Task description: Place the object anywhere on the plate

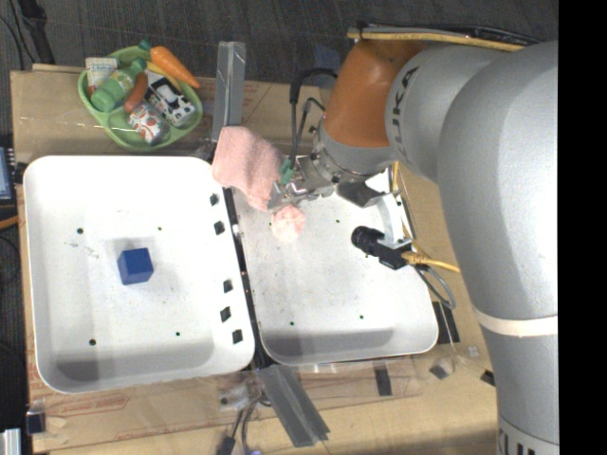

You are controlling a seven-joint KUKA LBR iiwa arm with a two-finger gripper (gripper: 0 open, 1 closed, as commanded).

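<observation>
A small pale pink object [287, 223] lies in the right bin [341, 335], near its back left corner. My gripper [290, 193] hangs directly over it, at or just above its top, and the arm's wrist blocks any sight of contact. A pink cloth [243, 164] is draped over the back end of the divider between the bins, just left of the gripper. A blue cube [136, 264] sits alone in the middle of the left bin [57, 349].
A green bowl [142, 98] of toy foods, with a carrot on top, stands on the bench behind the left bin. A black fitting with a yellow cable [379, 245] juts from the arm over the right bin. The arm's grey body covers the right side.
</observation>
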